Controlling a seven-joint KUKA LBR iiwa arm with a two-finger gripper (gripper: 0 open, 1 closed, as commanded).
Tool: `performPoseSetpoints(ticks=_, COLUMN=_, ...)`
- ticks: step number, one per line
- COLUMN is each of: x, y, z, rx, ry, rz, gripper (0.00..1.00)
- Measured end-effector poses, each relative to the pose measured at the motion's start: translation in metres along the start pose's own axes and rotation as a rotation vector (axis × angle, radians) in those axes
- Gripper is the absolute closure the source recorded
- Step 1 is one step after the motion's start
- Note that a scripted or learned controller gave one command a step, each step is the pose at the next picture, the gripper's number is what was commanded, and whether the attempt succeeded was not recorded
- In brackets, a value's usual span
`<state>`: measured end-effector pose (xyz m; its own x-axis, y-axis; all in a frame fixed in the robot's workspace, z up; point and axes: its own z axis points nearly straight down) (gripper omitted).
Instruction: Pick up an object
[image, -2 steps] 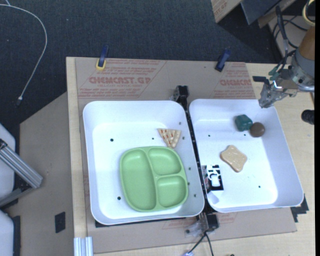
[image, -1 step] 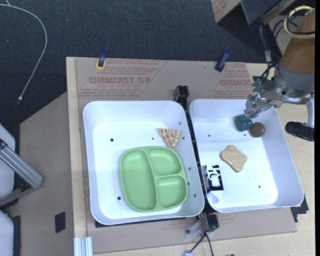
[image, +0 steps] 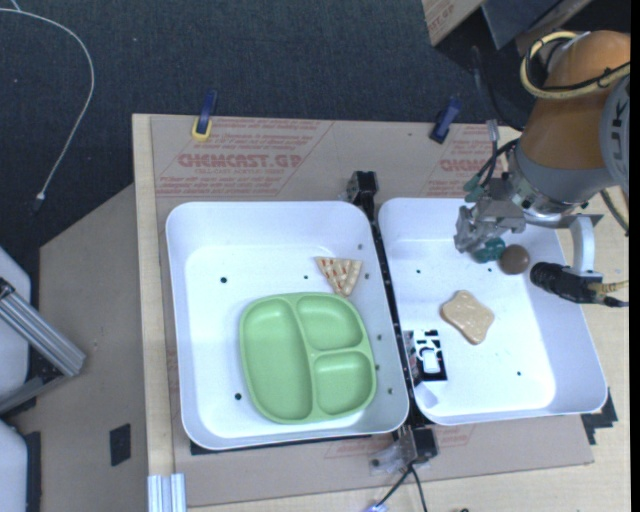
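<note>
The gripper (image: 483, 238) hangs low over the far part of the right bin (image: 540, 385), right above a small teal object (image: 489, 250) that peeks out beneath it, with a brown ball (image: 514, 260) just beside that. Whether the jaws are open, closed or gripping anything cannot be told from this slanted view, since the wrist covers them. Nearer the middle of the same bin lies a tan bread slice (image: 468, 316), well clear of the walls. It looks like a light toy piece, probably stiff or slightly spongy, flat and easy to pinch across its narrow width. The ball appears smooth and round, so it may roll away under a glancing touch. The teal object is mostly hidden and its shape is unclear. In the left bin (image: 200, 300) sit a green divided plate (image: 306, 355) and, touching its far edge, a waffle-patterned wedge (image: 340, 272). The arm's upper part is cut off at the picture's edge.
</note>
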<state>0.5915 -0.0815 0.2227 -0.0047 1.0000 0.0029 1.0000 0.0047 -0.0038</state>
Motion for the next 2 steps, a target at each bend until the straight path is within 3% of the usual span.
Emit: performPoseSetpoints(ticks=2, x=0.103, y=-0.039, z=0.005, rx=0.0, ry=0.0, rz=-0.001, gripper=1.0)
